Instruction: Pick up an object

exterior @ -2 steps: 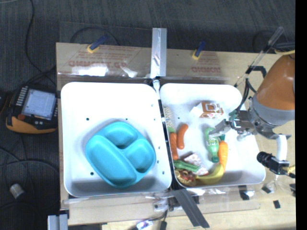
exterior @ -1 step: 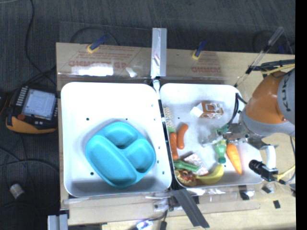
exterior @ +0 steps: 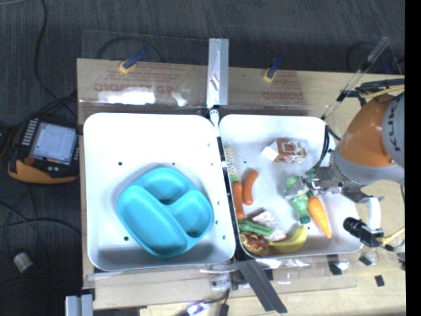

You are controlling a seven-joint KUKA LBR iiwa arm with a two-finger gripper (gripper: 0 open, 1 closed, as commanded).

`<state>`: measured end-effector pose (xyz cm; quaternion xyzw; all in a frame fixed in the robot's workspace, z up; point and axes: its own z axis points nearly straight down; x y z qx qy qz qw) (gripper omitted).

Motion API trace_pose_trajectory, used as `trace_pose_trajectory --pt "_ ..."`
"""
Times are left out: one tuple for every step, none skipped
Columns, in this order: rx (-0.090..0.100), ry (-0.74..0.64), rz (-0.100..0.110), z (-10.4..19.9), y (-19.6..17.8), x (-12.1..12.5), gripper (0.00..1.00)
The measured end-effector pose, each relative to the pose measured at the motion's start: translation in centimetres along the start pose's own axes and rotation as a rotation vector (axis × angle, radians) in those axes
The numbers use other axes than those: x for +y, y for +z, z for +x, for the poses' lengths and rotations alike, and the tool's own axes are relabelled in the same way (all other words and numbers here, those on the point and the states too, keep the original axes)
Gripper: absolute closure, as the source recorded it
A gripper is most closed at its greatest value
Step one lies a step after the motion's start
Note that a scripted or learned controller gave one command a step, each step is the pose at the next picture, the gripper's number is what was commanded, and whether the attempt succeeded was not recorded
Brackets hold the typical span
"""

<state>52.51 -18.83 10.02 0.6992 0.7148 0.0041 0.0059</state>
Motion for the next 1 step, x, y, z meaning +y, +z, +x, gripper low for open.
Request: trace_pose_trajectory --pt "-0.003 0.245 0.017 4.15 -15.53 2.01 1.0"
